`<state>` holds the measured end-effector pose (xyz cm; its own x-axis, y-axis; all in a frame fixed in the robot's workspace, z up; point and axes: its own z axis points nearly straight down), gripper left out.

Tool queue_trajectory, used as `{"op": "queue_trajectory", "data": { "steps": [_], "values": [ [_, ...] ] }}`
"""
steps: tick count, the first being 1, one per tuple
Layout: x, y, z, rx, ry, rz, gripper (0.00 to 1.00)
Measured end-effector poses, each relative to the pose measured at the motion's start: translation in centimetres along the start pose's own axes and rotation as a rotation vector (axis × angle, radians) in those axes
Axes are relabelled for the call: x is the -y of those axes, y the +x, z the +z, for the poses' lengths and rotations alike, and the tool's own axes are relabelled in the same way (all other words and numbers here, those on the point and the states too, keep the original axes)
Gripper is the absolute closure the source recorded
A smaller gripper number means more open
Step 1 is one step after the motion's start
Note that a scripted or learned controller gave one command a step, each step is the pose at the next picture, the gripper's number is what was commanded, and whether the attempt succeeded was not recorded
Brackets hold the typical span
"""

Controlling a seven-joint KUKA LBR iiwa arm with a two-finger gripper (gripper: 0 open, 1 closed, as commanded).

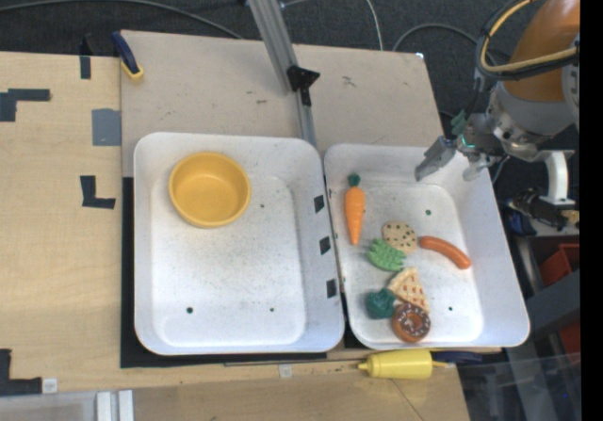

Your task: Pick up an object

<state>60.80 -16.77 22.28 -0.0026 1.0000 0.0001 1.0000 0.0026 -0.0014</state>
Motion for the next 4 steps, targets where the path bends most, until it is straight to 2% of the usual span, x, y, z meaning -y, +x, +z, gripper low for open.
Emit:
{"op": "queue_trajectory", "data": {
  "steps": [1,3,4],
  "values": [
    [0.0,0.0,0.0,0.0,0.0,0.0,0.0],
    [0.3,-0.1,13.0,0.0,0.007,0.001,0.0],
    [0.3,0.0,13.5,0.001,0.002,0.001,0.0]
  ]
}}
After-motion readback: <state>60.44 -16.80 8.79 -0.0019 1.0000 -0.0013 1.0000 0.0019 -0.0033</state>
